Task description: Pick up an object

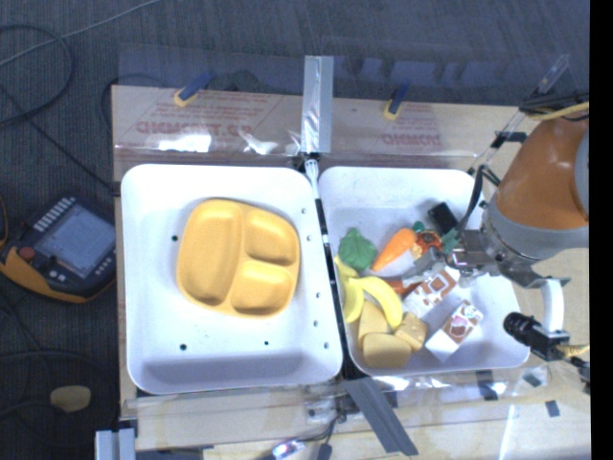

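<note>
**Arm over the right bin, toys piled below**

The grey arm (541, 195) with its orange band comes in from the right and stands over the right bin (498, 357). The hand (450, 242) is low at the upper part of the pile, near a black piece and just beside the carrot (397, 247) — I cannot tell how it stands, because the wrist covers it, and I see nothing clearly held.

The right bin holds all the small things, close together. A green leafy toy (357, 250) lies near the bin's left wall, touching the carrot's left side. Below it, a banana (375, 297) curves over a tan block (381, 345). Two small cartons with red and white print are to the right: one (436, 290) just under the hand, the other (457, 327) nearer the front wall.

The left bin (153, 353) holds one thing — a yellow divided plate (238, 255), upside down as it seems, in the middle. Both bins stand side by side on the table (215, 123).
</note>
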{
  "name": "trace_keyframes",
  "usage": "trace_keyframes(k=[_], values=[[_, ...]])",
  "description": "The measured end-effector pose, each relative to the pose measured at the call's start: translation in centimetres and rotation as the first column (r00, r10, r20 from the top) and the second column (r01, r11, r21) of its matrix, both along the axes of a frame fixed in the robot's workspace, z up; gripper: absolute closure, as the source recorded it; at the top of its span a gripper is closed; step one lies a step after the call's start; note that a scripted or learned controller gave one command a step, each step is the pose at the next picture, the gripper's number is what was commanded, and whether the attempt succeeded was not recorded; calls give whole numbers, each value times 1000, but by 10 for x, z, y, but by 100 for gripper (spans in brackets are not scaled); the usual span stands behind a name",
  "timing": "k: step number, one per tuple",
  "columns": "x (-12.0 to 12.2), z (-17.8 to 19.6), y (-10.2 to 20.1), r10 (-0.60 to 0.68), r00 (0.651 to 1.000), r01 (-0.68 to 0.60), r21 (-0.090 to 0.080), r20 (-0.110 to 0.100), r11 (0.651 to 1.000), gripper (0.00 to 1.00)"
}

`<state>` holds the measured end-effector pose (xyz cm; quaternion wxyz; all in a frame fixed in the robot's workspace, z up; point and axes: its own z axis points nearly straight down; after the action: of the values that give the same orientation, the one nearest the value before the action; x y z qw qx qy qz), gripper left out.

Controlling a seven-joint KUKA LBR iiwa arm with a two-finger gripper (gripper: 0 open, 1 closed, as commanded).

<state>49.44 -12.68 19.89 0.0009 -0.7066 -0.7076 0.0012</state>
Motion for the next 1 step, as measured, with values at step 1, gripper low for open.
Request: trace_keyframes(k=[1], values=[[48, -99, -14, 34, 999, -34, 1, 3, 999, 0]])
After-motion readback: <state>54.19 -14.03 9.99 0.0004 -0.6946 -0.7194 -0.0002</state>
